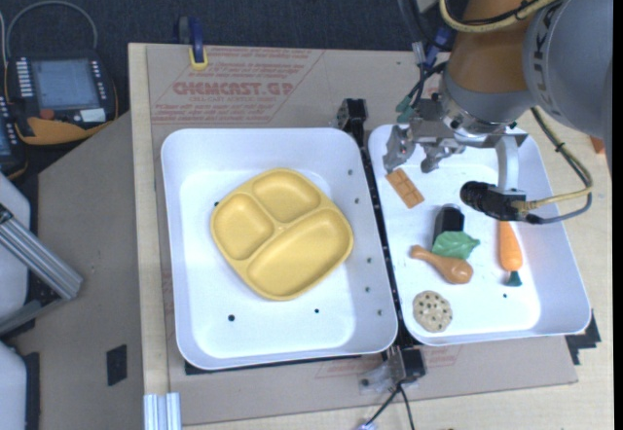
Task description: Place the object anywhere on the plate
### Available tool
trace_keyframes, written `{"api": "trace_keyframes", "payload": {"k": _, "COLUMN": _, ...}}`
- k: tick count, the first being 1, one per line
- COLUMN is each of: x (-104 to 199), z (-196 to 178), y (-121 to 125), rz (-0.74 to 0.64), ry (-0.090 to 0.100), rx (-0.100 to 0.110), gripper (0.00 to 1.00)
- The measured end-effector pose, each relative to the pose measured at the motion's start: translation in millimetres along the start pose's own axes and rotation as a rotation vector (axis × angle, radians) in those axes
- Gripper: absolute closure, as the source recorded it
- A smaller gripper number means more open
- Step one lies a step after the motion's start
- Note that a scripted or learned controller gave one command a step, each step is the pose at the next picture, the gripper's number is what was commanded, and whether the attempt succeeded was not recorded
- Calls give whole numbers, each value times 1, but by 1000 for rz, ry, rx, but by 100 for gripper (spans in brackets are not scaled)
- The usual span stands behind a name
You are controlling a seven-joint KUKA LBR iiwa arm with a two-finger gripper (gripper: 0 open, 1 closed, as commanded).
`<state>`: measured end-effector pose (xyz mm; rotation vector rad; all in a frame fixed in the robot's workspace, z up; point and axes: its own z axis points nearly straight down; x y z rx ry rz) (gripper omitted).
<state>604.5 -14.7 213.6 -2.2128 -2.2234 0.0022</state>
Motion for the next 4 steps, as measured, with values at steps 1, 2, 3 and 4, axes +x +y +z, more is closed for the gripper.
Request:
{"api": "trace_keyframes", "payload": {"k": 1, "x": 43, "z": -2, "y": -26, "rz": 0, "ry": -1, "rx": 0, "gripper": 100}}
{"api": "trace_keyframes", "payload": {"k": 2, "x": 96, "z": -15, "y": -47, "rz": -1, "ry": 0, "rx": -1, "gripper": 100}}
{"api": "trace_keyframes", "payload": {"k": 3, "x": 132, "z": -19, "y": -58, "rz": 0, "ry": -1, "rx": -1, "gripper": 100}}
{"api": "trace_keyframes", "payload": {"k": 4, "x": 130, "z": -19, "y": -57, "rz": 4, "ry": -2, "rx": -2, "gripper": 0}}
